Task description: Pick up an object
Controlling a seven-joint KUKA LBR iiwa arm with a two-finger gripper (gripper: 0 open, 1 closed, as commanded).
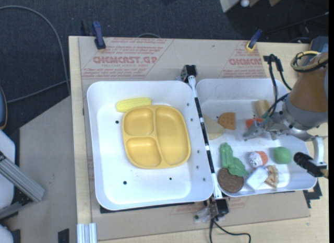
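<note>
Dark carpet surrounds a pale wooden bench [156, 54] printed with red lettering, with a grey cable looping over the floor at the upper left of the frame and two blue clamps [97, 34] gripping the bench's far edge. On the left half sits the left bin [104, 179], shallow and white, holding a yellow divided plate [155, 135] with three compartments near its middle; a yellow toy corn cob [133, 103] lies just beyond the plate's upper left corner, touching or nearly touching its rim. A black hinge strip runs between the bins. Right of it, the right bin [229, 88] holds a scatter of small things: a tan wedge-shaped toy [227, 120] near the centre, a green leafy toy [230, 159] lower down, and a round brown disc [230, 180] against the near edge just below that green piece. Further right lie a small white and orange toy [256, 158], a white block [257, 178] beside a tan lumpy piece [272, 176], and a green ball [282, 155]. At the upper right of this bin, a tan block [262, 106] rests near the far wall. Coming in from the right edge of the frame, the arm's orange band and grey wrist hang over the bin, and the gripper [255, 126] sits low over the bin floor between the wedge toy and the ball; its tips look reddish, but whether they are apart or closed, and whether anything is caught there, I cannot tell.
</note>
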